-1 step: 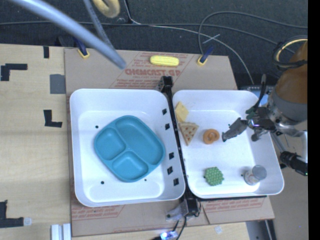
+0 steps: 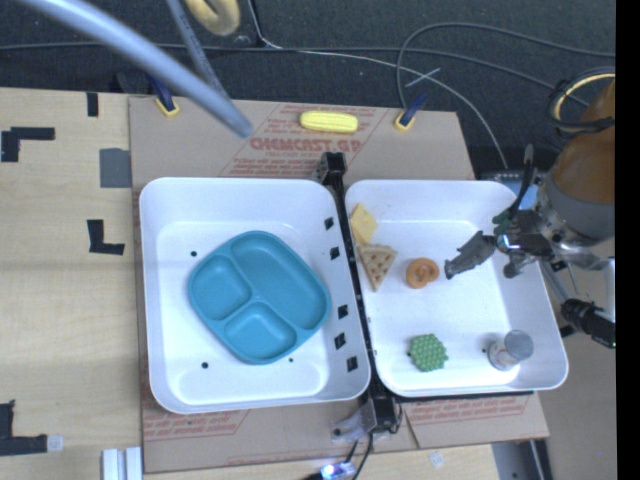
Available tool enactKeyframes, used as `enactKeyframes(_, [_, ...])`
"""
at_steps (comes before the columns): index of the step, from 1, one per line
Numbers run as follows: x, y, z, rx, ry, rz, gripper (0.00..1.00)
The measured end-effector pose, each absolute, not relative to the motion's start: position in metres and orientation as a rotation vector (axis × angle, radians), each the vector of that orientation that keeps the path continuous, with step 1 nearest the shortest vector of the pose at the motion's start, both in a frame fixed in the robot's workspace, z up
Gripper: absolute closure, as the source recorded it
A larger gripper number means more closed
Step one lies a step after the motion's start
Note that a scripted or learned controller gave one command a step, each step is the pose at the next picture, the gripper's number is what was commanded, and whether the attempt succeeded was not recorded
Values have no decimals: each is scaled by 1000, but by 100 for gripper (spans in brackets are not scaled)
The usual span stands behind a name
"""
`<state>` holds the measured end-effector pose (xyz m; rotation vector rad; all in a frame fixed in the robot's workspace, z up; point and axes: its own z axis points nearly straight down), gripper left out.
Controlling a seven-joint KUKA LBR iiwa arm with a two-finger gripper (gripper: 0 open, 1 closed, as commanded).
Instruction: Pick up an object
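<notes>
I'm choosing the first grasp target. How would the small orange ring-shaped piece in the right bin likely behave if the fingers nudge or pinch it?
The orange ring lies flat on the right bin floor, so it would probably slide rather than roll. It looks small and likely light. Its rounded edge may slip from the gripper unless pinched squarely.

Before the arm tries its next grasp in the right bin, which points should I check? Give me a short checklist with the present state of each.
1. Gripper is above the right bin: ok.
2. Nothing is held between its fingers: ok.
3. Nearest target, the orange swirl piece, lies apart from the waffle wedge: ok.
4. Gripper is centred over that piece: not ok, it is offset to the side.
5. Height above the bin floor: cannot tell.
</notes>
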<state>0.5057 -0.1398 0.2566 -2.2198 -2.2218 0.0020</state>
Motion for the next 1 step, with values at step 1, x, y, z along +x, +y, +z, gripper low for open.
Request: enactKeyframes(1, [496, -138, 198, -2218, -2218, 6, 0])
